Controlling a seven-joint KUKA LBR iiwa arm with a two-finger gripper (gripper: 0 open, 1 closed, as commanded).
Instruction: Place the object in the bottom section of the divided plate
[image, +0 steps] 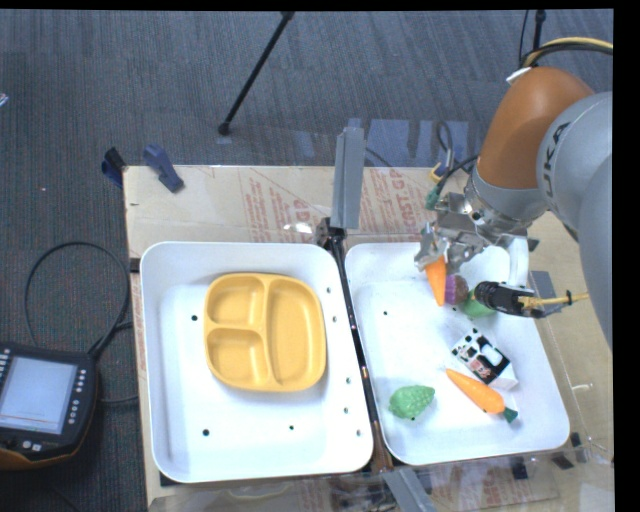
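1. While the gripper (447, 258) hangs over the far edge of the right bin (400, 290), an orange carrot (437, 281) shows between its fingertips, pointing down and clear of the bin floor, so it reads as narrowed on that carrot.
2. Just beside the carrot, toward the bin's right edge, sits a small purple piece (456, 290) with something green (476, 306) against it; whether either touches the fingers is too blurred to tell.
3. Further toward the near edge lie a black-and-white carton (482, 358), a second carrot (478, 391) and a green leafy toy (411, 401) near the bin's near-left corner.
4. In the left bin (170, 400) the yellow divided plate (265, 331) lies in the middle, with one long compartment on its right side and two smaller ones on its left; the nearer small one looks like the bottom section.
5. Judging by this, the pick looks made and the carry is the step in hand.
6. Next, the arm would need to lift clear of the shared rim between the bins, cross to the left, and lower over the plate's near compartment before letting go; a loose hold on the tapered carrot could let it slip on the way.
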